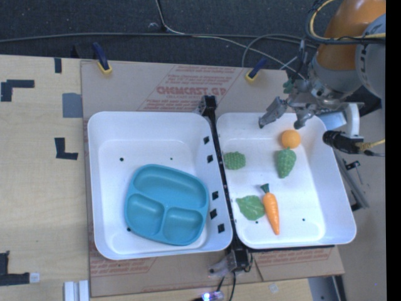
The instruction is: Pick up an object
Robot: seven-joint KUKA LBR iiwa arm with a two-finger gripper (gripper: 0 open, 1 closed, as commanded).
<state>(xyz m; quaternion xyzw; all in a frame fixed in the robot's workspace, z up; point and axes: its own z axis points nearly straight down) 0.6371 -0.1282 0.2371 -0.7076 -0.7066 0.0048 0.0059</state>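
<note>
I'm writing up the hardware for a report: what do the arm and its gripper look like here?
The grey arm has a rounded orange band above the wrist. Thin black and pale cables loop beside it. The wrist carries a metallic grey two-finger gripper with dark slim fingers, and a black fitting juts from a white part alongside.

My bench stock, counted:
- White bins: two, a left bin [100, 168] and a right bin [326, 187].
- Blue divided tray [166, 204]: one.
- Green leafy vegetable pieces: three [234, 160], [286, 162], [250, 207].
- Carrot [271, 211]: one.
- Orange ball [289, 138]: one.
- Clamps: two [100, 58], [255, 73].
</note>
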